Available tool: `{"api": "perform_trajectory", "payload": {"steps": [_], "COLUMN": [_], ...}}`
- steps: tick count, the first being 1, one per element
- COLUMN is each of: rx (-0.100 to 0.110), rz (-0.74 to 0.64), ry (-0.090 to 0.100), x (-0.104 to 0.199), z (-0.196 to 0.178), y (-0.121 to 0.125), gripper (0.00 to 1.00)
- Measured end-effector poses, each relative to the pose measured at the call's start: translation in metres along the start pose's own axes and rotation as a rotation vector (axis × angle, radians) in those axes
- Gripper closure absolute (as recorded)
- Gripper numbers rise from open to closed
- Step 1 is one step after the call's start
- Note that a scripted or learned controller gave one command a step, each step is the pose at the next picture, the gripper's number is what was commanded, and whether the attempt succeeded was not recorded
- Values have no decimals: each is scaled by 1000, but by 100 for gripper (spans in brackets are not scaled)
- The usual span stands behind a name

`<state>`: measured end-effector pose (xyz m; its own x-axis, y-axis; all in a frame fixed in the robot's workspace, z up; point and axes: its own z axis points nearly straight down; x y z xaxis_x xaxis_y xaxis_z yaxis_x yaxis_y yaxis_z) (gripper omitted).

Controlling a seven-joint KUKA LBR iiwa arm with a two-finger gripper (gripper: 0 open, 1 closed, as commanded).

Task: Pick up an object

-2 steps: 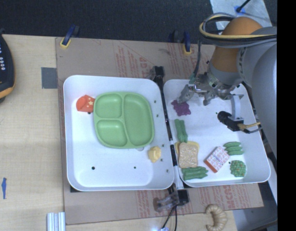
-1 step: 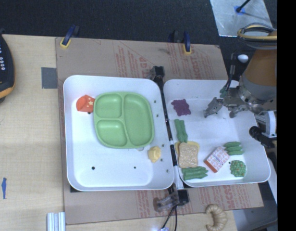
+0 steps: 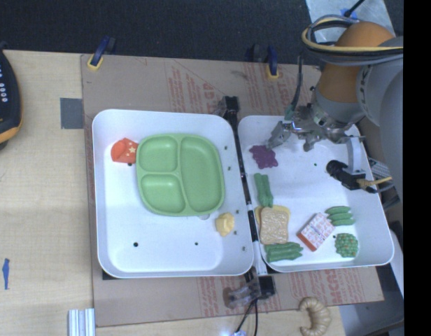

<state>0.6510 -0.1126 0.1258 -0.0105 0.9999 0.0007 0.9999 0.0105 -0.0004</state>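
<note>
My gripper (image 3: 293, 140) hangs over the far part of the right bin (image 3: 308, 171), reaching in from the upper right. It is open, with nothing between its fingers. A purple bunch of grapes (image 3: 264, 156) lies just left of and below the left fingertip, apart from it. Nearer the front of that bin lie a green pickle (image 3: 263, 189), a tan cracker (image 3: 274, 225), a green bean pod (image 3: 283, 251), a red and white packet (image 3: 316, 231), pea pods (image 3: 339, 215) and a round green cluster (image 3: 346, 244).
The left bin (image 3: 121, 243) holds a green divided plate (image 3: 180, 173), a red piece with a star (image 3: 124, 150) and a small yellow piece (image 3: 225, 222). A black part (image 3: 345, 175) juts over the right bin's right side. Blue clamps (image 3: 272, 60) sit at the board's far edge.
</note>
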Motion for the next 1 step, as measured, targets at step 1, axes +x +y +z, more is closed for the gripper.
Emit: {"api": "perform_trajectory", "payload": {"steps": [1], "rx": [6], "rz": [3], "ry": [-1], "x": [16], "z": [36], "y": [5], "gripper": [0]}}
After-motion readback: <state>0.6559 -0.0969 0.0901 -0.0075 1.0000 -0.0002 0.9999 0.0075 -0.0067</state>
